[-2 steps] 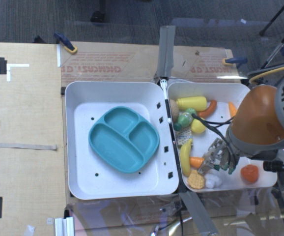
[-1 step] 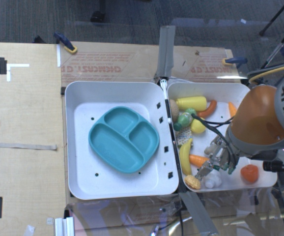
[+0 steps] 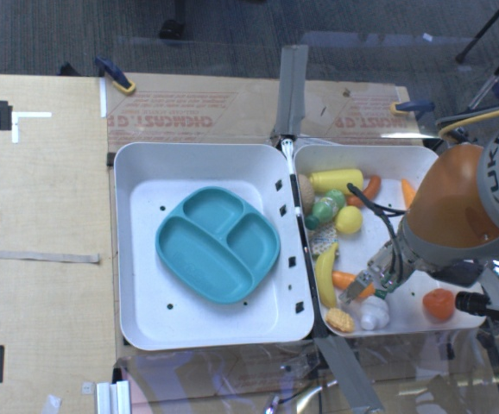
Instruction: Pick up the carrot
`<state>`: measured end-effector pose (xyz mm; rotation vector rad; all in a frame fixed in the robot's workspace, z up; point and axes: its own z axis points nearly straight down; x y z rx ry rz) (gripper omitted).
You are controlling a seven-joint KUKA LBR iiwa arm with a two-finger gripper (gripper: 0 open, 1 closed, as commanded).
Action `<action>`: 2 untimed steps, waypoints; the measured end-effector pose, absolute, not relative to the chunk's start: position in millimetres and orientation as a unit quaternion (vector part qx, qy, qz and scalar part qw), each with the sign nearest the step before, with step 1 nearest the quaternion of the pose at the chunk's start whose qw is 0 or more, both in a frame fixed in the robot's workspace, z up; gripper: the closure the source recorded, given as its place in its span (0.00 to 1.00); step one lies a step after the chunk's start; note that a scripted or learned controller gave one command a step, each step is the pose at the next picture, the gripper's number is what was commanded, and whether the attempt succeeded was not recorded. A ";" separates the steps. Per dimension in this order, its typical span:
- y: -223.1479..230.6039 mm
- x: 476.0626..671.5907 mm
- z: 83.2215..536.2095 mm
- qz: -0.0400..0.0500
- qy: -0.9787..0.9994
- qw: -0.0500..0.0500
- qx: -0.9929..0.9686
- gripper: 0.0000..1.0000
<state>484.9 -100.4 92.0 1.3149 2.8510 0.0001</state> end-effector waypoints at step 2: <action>-9.6 492.7 191.8 0.000 0.932 0.002 0.363 1.00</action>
